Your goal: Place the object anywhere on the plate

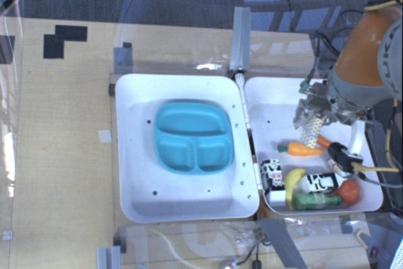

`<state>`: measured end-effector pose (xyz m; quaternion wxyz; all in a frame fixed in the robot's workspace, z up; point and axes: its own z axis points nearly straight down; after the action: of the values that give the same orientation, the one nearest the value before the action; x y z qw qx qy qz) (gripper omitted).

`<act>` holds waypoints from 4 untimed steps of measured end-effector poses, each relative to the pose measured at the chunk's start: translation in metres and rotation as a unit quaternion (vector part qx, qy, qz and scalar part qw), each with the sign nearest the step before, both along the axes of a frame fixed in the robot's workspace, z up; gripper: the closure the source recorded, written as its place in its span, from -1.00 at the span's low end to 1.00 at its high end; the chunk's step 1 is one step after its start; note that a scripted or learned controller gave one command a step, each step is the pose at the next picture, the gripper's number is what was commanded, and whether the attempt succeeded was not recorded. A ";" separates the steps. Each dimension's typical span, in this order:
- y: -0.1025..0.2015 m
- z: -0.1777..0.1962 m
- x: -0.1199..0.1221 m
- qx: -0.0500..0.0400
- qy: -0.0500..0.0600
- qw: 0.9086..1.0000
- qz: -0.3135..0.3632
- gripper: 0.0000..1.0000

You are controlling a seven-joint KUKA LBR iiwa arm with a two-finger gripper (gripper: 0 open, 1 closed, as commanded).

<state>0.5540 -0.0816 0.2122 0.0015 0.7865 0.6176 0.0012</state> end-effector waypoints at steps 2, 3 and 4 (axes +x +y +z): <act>0.014 -0.028 -0.066 0.000 0.000 0.997 0.079 1.00; 0.086 -0.027 -0.046 0.000 0.000 0.984 0.176 1.00; 0.055 -0.027 -0.052 -0.001 -0.001 0.962 0.273 1.00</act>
<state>0.5017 -0.0266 0.1848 0.0021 0.5881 0.8088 0.0016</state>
